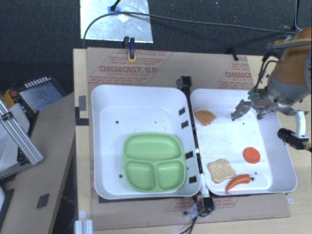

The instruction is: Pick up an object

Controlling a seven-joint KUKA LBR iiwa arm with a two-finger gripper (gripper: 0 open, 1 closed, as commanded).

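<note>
We are counting four foods lying in the right bin (287, 177): one croissant (205, 116), one tomato slice (251, 154), one toast (221, 170), one chili (238, 181); our claw (251, 110) is hovering spread wide, gripping nothing, while one green tray (154, 161) is sitting in the left bin (109, 111)

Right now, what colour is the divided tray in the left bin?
Light green, seen clearly in the camera view.

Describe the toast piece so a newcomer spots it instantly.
Look in the right bin, at its front edge near the divider between the bins. The toast is the pale tan square slice, beside a red-orange chili pepper and left of a flat red disc.
</note>
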